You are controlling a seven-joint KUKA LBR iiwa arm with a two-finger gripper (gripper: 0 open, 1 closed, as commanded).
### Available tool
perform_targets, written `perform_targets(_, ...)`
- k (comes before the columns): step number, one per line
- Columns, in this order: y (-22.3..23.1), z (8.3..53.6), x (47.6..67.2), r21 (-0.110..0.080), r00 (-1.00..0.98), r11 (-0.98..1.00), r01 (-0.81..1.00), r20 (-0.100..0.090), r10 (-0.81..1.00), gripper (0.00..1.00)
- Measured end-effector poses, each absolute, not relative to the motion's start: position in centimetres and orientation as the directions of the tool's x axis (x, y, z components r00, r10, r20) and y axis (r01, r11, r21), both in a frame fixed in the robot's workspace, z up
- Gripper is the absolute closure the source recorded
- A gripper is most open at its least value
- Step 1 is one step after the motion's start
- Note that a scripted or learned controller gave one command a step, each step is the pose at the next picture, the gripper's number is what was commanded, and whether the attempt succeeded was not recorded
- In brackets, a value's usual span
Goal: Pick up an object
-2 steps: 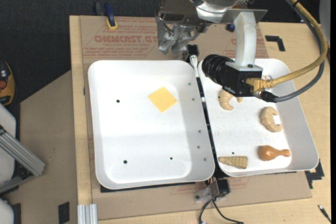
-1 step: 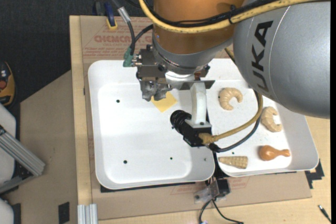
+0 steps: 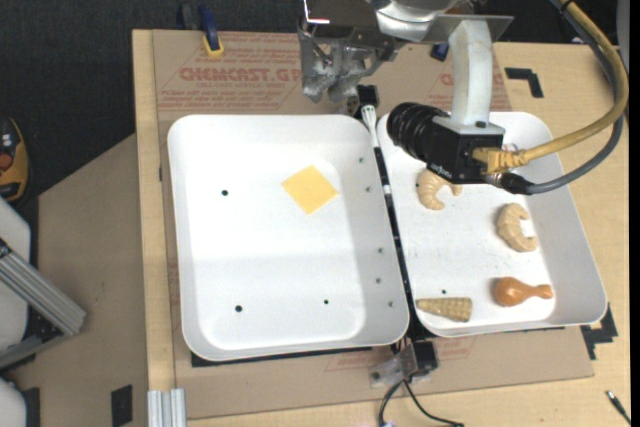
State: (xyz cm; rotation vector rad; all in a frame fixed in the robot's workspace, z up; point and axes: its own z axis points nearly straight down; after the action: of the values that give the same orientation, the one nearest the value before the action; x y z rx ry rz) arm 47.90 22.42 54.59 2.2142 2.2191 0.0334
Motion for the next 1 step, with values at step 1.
perform_targets(1, 20.47, 33.03, 47.73, -0.017, 0.003, -0.003, 1.0, -0.008, 1.0, 1.0)
